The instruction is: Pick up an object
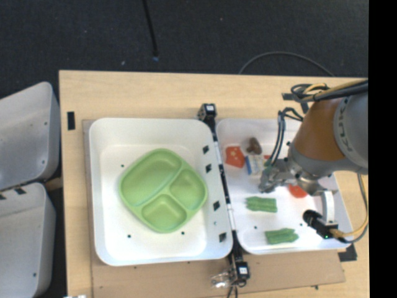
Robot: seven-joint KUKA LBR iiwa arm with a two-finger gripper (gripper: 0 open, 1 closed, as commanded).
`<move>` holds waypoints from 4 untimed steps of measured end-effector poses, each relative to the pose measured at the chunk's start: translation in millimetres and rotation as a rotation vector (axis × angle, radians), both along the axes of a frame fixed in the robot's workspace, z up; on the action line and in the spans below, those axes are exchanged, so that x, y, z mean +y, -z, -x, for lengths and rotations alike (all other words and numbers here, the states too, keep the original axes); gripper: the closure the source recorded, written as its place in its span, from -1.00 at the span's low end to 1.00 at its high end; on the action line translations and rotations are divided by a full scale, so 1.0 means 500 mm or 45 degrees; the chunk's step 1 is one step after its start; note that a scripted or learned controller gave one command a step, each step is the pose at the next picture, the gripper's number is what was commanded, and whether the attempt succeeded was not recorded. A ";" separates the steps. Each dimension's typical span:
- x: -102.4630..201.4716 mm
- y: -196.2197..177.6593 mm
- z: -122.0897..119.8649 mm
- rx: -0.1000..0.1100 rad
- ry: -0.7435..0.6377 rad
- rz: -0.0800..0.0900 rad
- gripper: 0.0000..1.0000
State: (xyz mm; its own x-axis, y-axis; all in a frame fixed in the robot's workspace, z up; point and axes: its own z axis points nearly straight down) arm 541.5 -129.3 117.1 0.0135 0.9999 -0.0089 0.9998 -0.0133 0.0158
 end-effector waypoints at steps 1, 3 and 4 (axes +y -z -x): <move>0.012 -0.091 -0.004 0.016 -0.023 -0.010 1.00; 0.006 -0.277 -0.004 0.014 -0.022 -0.009 1.00; 0.093 -0.287 -0.037 0.017 -0.026 -0.012 1.00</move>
